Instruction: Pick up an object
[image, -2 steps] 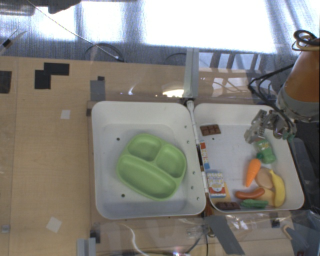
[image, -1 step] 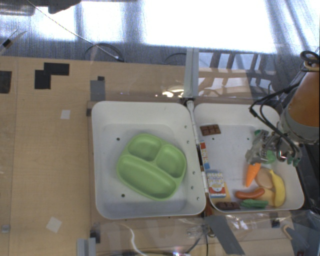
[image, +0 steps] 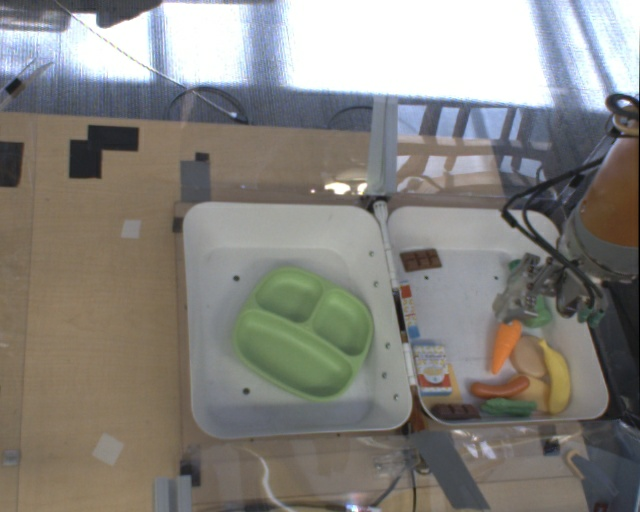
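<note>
Left bin (image: 205, 400), centre of frame: one green divided plate (image: 303, 331) with three compartments, lying flat and slightly turned; no writing visible on it.

Right bin (image: 470, 240), right of centre: small carton (image: 432, 365) near the lower left corner, blue top, white face with a red patch, print too small to read; dark brown chocolate bar (image: 420, 260), scored in squares, near the upper left corner; second brown bar (image: 453, 411) against the lower rim; orange carrot (image: 505, 345), pointed end down, in the right half; yellow banana (image: 556, 378) beside the right wall; red sausage (image: 499, 387) lying crosswise below the carrot; green pod-shaped piece (image: 508, 407) just under the sausage; pale rounded piece (image: 527, 357) between carrot and banana.

Gripper (image: 520, 300), upper right part of the right bin, grey metal, hanging just above the carrot's broad end; finger spread cannot be told, nothing seen held; arm (image: 610, 205) orange and grey at the right edge, black cables looped beside it.
</note>
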